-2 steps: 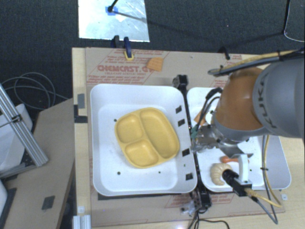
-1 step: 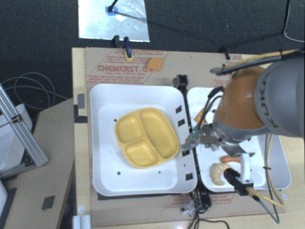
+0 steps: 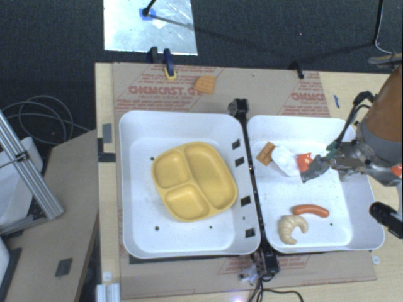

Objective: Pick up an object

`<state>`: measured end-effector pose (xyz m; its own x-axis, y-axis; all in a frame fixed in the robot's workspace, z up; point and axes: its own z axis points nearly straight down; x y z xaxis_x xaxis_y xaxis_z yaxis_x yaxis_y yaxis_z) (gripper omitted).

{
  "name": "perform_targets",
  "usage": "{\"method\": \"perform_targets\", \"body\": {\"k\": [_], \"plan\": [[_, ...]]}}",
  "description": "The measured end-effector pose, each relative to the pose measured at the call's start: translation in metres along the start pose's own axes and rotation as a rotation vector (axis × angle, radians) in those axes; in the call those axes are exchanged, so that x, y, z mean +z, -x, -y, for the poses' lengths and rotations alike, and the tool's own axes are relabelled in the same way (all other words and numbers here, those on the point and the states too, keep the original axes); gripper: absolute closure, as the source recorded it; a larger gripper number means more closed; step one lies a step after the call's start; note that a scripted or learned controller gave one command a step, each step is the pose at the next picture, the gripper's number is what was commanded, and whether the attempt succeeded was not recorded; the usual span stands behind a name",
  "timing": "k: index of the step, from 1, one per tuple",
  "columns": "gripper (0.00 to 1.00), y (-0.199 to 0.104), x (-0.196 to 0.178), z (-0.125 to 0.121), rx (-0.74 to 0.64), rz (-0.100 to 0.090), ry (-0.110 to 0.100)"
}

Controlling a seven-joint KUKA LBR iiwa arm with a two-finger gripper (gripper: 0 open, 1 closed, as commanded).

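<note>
The right bin (image 3: 334,131) holds a small tan cracker-like piece (image 3: 266,153), a white crumpled object (image 3: 284,161) with a red piece (image 3: 303,161) beside it, an orange-red sausage (image 3: 310,211) and a pale croissant (image 3: 292,228). My gripper (image 3: 313,169) reaches in from the right and hovers low just right of the red piece, at the white object's edge. Nothing is visibly held between its fingers.
The left bin (image 3: 135,137) holds a yellow three-compartment plate (image 3: 194,181). A tan block (image 3: 205,84) lies on the cardboard behind the bins. Black clips (image 3: 239,107) run along the seam between the bins. A metal sheet (image 3: 150,16) lies at the back.
</note>
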<state>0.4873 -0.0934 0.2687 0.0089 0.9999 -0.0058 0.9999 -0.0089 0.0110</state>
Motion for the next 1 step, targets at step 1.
{"method": "perform_targets", "body": {"k": [1], "plan": [[0.0, 0.1177, -0.109, -0.0013, 0.001, 0.006, 0.005]]}}
